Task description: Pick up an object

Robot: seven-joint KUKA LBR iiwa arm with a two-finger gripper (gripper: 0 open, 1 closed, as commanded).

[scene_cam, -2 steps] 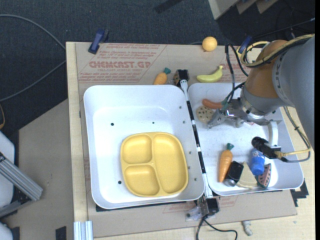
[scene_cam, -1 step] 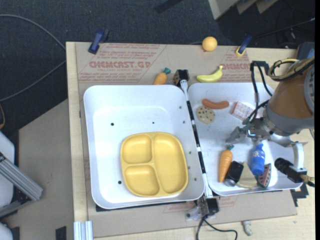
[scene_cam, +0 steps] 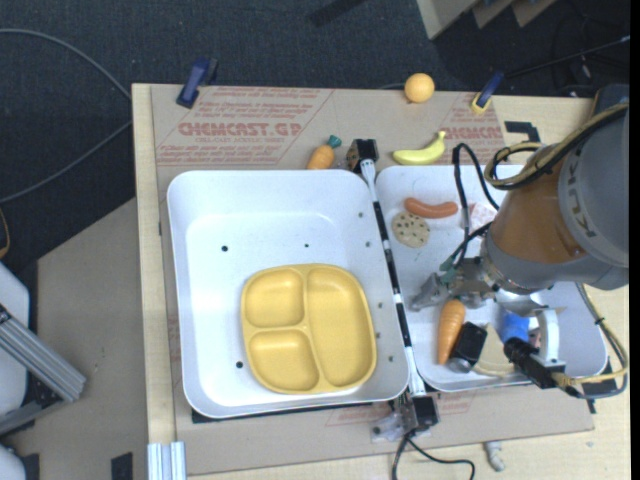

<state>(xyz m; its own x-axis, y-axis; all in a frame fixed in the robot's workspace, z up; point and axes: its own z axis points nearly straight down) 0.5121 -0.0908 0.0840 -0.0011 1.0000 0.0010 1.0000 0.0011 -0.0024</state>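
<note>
In the right bin (scene_cam: 590,353) a smooth tapered carrot (scene_cam: 449,330) lies nearly upright in the view, its narrow end toward the near rim beside a black block (scene_cam: 468,344). The gripper (scene_cam: 447,286) hangs just over the carrot's thick end; whether it is released or clenched cannot be told. A cookie (scene_cam: 410,229) and sausage (scene_cam: 431,208) lie farther back, and a yellow divided plate (scene_cam: 307,326) sits in the left bin (scene_cam: 200,228)
</note>
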